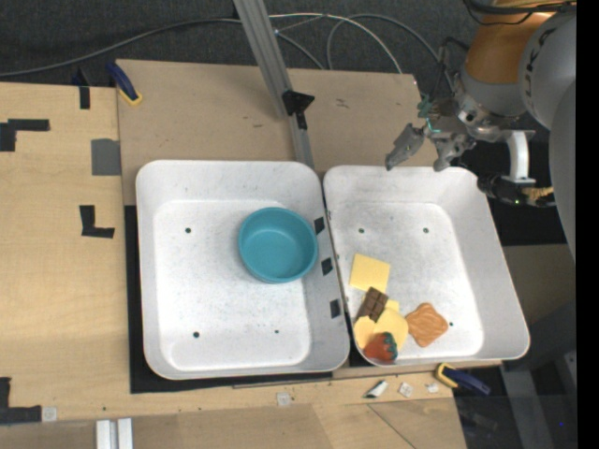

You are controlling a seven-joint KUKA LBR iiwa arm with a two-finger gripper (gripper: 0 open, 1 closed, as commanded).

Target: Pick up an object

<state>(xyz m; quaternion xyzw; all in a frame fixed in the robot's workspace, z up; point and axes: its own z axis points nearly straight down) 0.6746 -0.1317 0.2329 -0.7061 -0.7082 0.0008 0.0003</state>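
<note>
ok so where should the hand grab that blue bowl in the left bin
Take the blue bowl by its rim, coming straight down from above with one finger inside and one outside the wall. It sits upright and open in the left bin, too wide to span, and the rim side toward the right bin is nearest the hand.

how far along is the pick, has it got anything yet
Nothing looks done yet. The end effector hangs open with nothing between its fingers, above the far rim of the right bin. The yellow block, orange piece and blue bowl all lie in the bins. The reach, grasp and lift are left.
</note>
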